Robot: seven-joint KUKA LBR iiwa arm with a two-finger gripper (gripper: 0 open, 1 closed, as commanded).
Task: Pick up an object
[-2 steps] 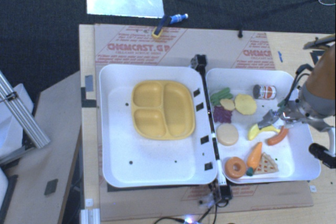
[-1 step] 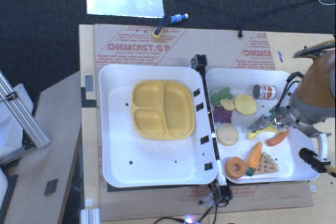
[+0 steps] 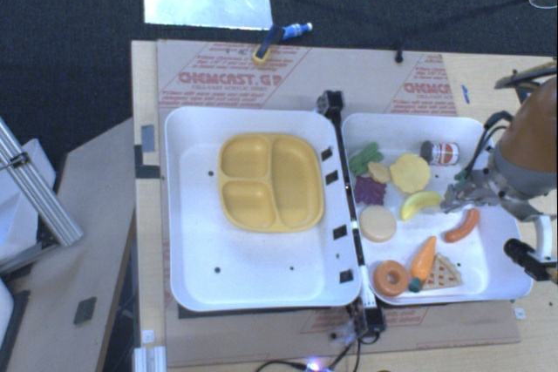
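Two white bins on worktop (image 3: 218, 70). L bin (image 3: 187, 213): yellow divided plate (image 3: 270, 181). R bin (image 3: 501, 261): toy food, incl. banana (image 3: 419, 204), sausage (image 3: 461, 225), carrot (image 3: 423, 258), donut (image 3: 391, 278), can (image 3: 443, 153). Pincer (image 3: 459, 194) low in R bin, btwn banana & sausage, just above sausage; open or closed, can't tell. Nothing seen gripped.

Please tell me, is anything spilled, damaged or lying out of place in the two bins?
Nothing stands out. The yellow divided plate lies flat in the left bin, slightly turned. The toy foods, such as the banana and sausage, lie loosely in the right bin, none spilled over.
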